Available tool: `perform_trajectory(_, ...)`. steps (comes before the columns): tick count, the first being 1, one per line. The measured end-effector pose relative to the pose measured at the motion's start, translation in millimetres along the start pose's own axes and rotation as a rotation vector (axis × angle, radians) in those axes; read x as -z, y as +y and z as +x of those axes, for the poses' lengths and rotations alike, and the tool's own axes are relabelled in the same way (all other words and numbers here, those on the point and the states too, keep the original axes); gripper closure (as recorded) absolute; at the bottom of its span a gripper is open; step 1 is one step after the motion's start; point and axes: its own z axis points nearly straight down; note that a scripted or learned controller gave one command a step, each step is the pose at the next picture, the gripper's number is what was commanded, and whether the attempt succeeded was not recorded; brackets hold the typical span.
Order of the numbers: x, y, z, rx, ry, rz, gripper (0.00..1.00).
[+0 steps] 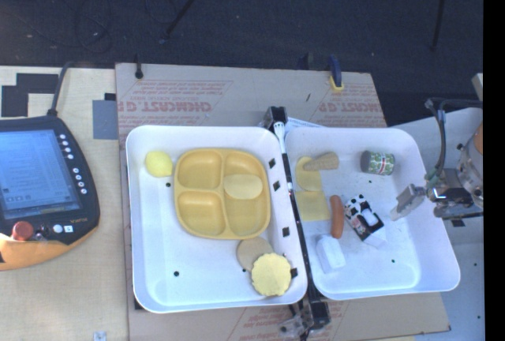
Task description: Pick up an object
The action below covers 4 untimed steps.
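Observation:
The right bin (430, 268) holds a green can (378, 163), a tan bread-like piece (322, 163), a flat pale-yellow slab (311, 197), an orange-red sausage (337, 216), a black-and-white block (364, 218) and a white block (331, 252). In the left bin (150, 268) are a yellow ball (158, 164), a yellow divided plate (207, 209) with a pale disc (243, 187) in one compartment, a tan disc (251, 251) and a yellow round piece (271, 275). My gripper (412, 202) hangs over the right bin's right side, apart from every object, with nothing seen in it.
Both bins rest on a cardboard sheet (237, 95). A teach pendant (39, 181) lies on the bench to the left. A blue and yellow clamp (336, 74) stands at the cardboard's far edge. The arm's wrist (461, 193) overhangs the right bin's rim.

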Motion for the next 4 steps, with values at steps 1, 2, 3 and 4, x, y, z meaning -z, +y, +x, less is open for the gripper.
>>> perform_trajectory(1,-54.6,19.5,39.0,0.003,0.004,0.006,0.0)
perform_trajectory(2,-140.4,46.1,48.6,-0.003,-0.001,-0.002,0.0)
perform_trajectory(3,-155.9,88.5,64.6,0.001,-0.002,-0.005,0.0)
perform_trajectory(4,-158.4,158.5,-39.0,-0.004,0.003,0.012,0.0)
